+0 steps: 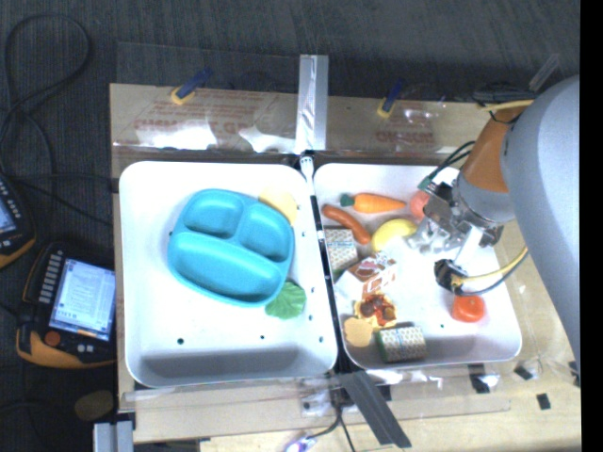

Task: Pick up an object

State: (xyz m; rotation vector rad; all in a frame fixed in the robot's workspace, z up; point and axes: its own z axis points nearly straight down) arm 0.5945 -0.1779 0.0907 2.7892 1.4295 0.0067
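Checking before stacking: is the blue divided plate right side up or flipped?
Flipped: the blue plate shows bulging compartment undersides, lying in the left bin.

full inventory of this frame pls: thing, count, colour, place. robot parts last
bins: 2, white, side by side on the bench
divided plate: 1, blue, left bin
leaf: 1, green, left bin, at the plate's lower right edge
yellow piece: 1, left bin, at the plate's upper right edge
carrot: 1, orange with green top, right bin, far side
sausage: 1, reddish brown, right bin, below the carrot
lemon: 1, yellow, right bin, middle
tomato: 1, red-orange, right bin, right side
small packets: several, mixed colours, right bin, left side
handheld screen: 1, orange and black, left of the bench
arm: 1, grey with orange band, from the right
gripper: 1, over the right bin, beside the lemon
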